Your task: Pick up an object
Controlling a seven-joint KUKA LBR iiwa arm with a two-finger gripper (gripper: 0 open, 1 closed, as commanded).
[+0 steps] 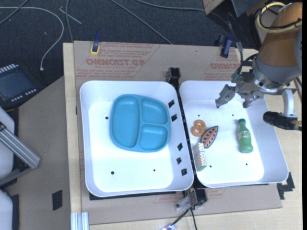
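Green bottle (244,136) with a yellow-green cap and pale label lies lengthwise on the right bin's (268,174) floor, near its right wall. Spread-fingered, the hand (236,98) hovers above the bin's upper part, holding nothing.

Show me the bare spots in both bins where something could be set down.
Left white bin: bare floor in front of the blue divided plate. Right white bin: bare along its near edge, before the green plastic bottle. Crowded by the divider: small brown pretzel, brown spotted leaf-shaped piece, pale ridged piece.
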